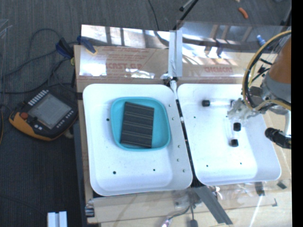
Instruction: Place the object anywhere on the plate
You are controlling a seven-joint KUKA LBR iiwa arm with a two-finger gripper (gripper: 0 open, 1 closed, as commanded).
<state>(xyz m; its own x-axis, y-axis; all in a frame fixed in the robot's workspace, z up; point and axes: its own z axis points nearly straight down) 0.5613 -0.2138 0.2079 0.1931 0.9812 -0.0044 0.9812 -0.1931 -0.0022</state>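
A dark grey ribbed rectangular block [138, 124] lies flat on the teal plate [162, 131] in the left bin [99, 164]. It covers most of the plate's middle, with its long side running front to back. My gripper [235, 134] hangs over the right bin [251, 164], well to the right of the plate and apart from the block. Its two black fingertips [236, 126] stand apart, open, with nothing between them.
The arm comes in from the right edge with yellow and black cables [255, 74] looped above the wrist. A short clear rod with a black end [205, 103] sticks out left of the wrist. A raised divider [182, 126] separates the bins. A teach pendant [45, 115] lies on the floor at left.
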